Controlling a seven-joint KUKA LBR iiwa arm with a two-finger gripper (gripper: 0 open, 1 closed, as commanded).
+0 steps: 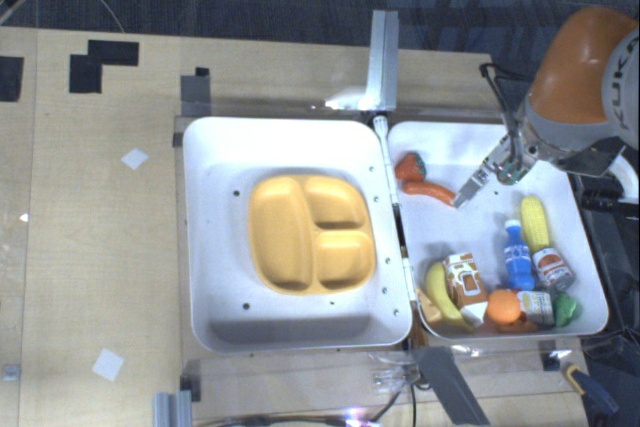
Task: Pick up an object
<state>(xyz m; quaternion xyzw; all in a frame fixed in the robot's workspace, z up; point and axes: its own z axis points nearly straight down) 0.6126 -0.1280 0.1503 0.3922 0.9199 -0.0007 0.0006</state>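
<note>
My gripper hangs over the upper middle of the right bin, reaching down to the left from the orange-banded wrist. Its tip sits just right of an orange-red carrot that lies against the bin's left wall; I cannot tell whether they touch. Nothing shows in its grasp. In the bin's lower half lie a banana, a small carton, an orange, a blue bottle, a corn cob and a can.
The left bin holds a yellow divided plate. A metal post stands at the back between the bins. A green item lies in the right bin's lower right corner. Wooden bench stretches to the left.
</note>
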